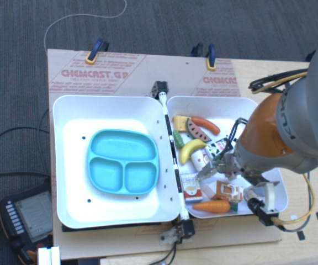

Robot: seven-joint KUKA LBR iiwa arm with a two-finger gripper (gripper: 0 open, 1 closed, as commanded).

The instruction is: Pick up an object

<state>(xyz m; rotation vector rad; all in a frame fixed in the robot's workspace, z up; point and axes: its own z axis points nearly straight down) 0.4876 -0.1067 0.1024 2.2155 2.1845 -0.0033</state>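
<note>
The arm [283, 128] reaches in from the right and hangs over the right bin [242, 101], its orange band above the bin's middle. The gripper [217, 164] sits low among the toy food, near the centre of that bin. Its own body and the clutter around it hide how it is set, so whether it is wide, narrow or holding anything cannot be told from this view.

The objects lie crowded in the left and lower parts of the right bin. A yellow banana [189, 148] curves just left of the gripper, with a watermelon slice [194, 128] above it and a red-orange sausage-shaped piece [206, 125] beside that, nearer the bin's far wall. A small white container [199, 159] rests just beside the gripper, on its left. Below the gripper lie an orange carton [229, 191] and, nearer the front wall, a carrot [211, 206]. A small box with red print [190, 187] lies flat at the bin's lower left.

The left bin [65, 148] holds a light-blue divided plate [123, 161], well apart from the gripper. Both bins stand on a brown board [65, 70] fastened with clamps [95, 50].
</note>
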